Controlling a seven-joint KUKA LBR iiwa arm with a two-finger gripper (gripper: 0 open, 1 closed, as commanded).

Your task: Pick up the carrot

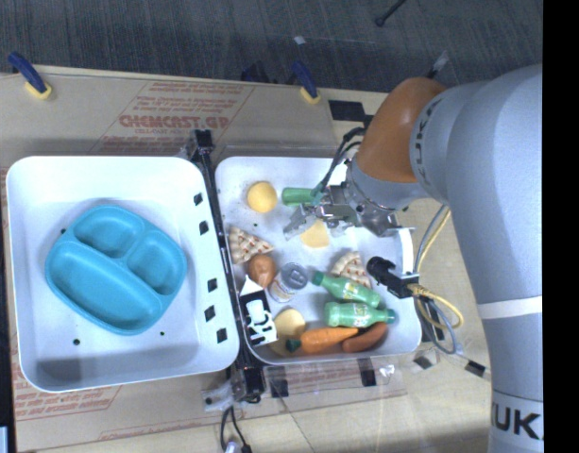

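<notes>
The carrot (327, 340), orange with a green stem end, lies along the front edge of the right bin (234, 173), between a pale round item (290, 323) and a brown sausage (367, 338). My gripper (310, 215) hangs over the back middle of the same bin, just above a yellow cheese wedge (315, 237) and beside a green item (298, 195). It is well away from the carrot, which lies free on the bin floor.
The right bin also has a lemon (262, 196), a waffle piece (246, 243), a brown egg-like item (261, 269), a small jar (292, 277), two green bottles (350, 291) and a pizza slice (349, 266). A blue divided plate (116, 266) rests in the left bin (25, 182).
</notes>
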